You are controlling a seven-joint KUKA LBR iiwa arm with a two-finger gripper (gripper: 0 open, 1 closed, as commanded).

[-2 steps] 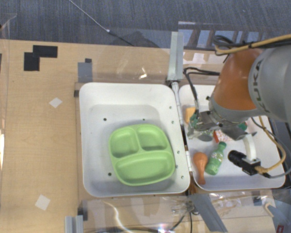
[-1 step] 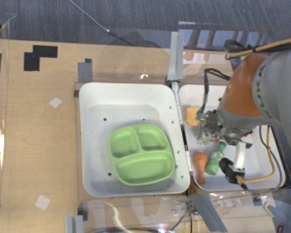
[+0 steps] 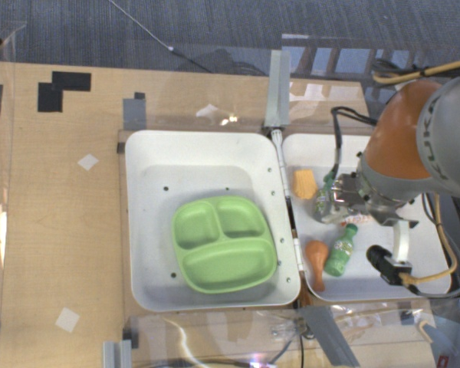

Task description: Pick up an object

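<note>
The arm (image 3: 414, 144) is reaching over the right bin (image 3: 310, 148), its gripper (image 3: 328, 202) hanging low; how its claw is set I cannot tell. Just below, a green bottle (image 3: 340, 251) is lying beside an orange drumstick (image 3: 317, 261), a yellow block (image 3: 304, 182) above. Centring over one before closing looks wisest.

The arm (image 3: 414, 140) hides much of the right bin (image 3: 353, 286); its bulk is cut off by the right edge; the jaws' stance is unreadable.
</note>
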